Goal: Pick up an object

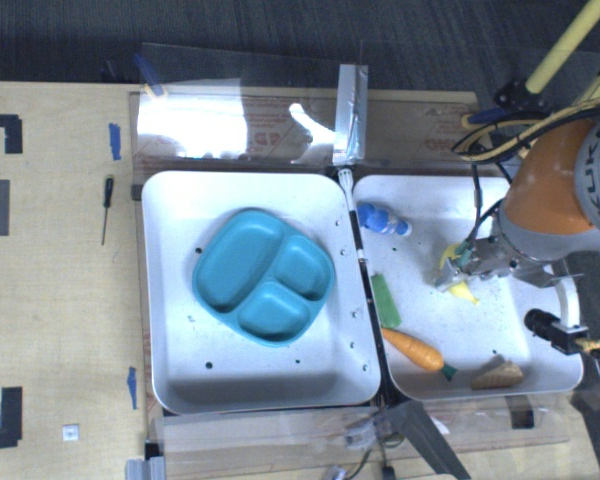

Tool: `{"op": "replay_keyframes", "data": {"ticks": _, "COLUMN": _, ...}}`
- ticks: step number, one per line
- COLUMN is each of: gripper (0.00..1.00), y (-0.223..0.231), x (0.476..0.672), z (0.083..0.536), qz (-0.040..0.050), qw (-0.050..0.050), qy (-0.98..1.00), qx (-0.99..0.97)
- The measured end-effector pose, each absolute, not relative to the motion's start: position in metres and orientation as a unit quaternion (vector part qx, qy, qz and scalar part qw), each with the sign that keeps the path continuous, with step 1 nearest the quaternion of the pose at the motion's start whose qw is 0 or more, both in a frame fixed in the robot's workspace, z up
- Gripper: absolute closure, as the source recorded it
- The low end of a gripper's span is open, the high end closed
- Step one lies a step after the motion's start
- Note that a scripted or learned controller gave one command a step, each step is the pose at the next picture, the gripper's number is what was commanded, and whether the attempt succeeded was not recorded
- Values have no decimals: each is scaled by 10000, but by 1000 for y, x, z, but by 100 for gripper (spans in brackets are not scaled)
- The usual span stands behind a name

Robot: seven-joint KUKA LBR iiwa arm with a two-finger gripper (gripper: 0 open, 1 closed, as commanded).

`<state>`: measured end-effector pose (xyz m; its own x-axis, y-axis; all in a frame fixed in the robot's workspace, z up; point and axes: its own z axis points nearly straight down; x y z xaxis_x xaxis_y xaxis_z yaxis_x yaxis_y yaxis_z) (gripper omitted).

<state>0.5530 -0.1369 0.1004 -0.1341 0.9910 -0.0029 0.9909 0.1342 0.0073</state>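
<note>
The arm (555,183) reaches in from the right over the right bin (430,193), its orange band above the grey wrist. The gripper (462,268) sits low in the middle of that bin, right at a small yellow object (464,290) that pokes out below and beside it. Something yellow-green also shows at the fingertips, but the view is too blurred there to tell whether the jaws are open, closed, or gripping it.

Other things lie in the same bin. A blue object (382,221) with a white part rests near the upper left corner, close to the wall shared with the left bin. A green stick (384,299) lies along the left side, below the blue object. A carrot (416,350), orange with a green end, lies just below the green stick, slanting toward the front. A brown lump (497,373) rests near the front wall, to the right of the carrot and apart from it.

The left bin (170,218) holds a blue divided tray (264,275) with three compartments, sitting about in its middle, turned at a slant.

On the bench to the left of the bins lies a screwdriver (106,206), well apart from them.
</note>
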Motion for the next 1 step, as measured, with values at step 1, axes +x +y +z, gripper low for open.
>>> {"op": "replay_keyframes", "data": {"ticks": 1, "gripper": 0, "y": -137, "x": 553, "z": 100, "qz": 15, "qw": 29, "qy": 7530, "qx": 6580}}
